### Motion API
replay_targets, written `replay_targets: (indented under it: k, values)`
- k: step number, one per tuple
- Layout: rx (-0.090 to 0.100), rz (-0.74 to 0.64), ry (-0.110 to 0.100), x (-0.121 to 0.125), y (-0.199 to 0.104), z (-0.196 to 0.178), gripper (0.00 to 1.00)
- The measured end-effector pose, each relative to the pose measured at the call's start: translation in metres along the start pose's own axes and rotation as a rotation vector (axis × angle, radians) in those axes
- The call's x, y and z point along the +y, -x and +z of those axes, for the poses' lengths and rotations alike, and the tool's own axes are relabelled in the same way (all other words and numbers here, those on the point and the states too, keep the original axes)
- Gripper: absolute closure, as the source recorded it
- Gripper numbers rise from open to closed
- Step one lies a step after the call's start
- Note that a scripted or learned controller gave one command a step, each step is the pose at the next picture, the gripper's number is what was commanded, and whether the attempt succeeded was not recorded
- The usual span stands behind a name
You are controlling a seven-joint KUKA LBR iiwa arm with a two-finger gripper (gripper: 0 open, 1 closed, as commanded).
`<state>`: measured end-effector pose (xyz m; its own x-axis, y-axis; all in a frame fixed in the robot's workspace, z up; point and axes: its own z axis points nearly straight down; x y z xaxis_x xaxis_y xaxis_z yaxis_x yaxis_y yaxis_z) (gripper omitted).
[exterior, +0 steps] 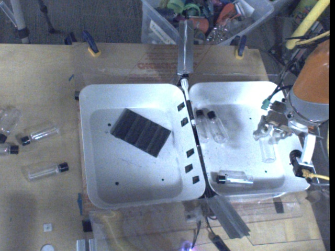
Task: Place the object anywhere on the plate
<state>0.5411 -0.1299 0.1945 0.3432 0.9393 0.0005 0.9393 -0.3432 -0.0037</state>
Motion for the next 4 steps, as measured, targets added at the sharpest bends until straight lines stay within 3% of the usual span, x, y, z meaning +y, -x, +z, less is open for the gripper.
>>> replay_targets:
  k: [1,2,3,4]
  values:
    - [-0.001,0.201,0.003,0.019,-0.092,0.011,1.0]
    - [-0.002,0.512,0.002,0.071,-0.169,0.01,1.0]
    - [-0.002,-0.26,0.0,0.057,-0.187,0.01,1.0]
    - [-0.001,-0.737,0.007,0.045,-0.243,-0.01,1.0]
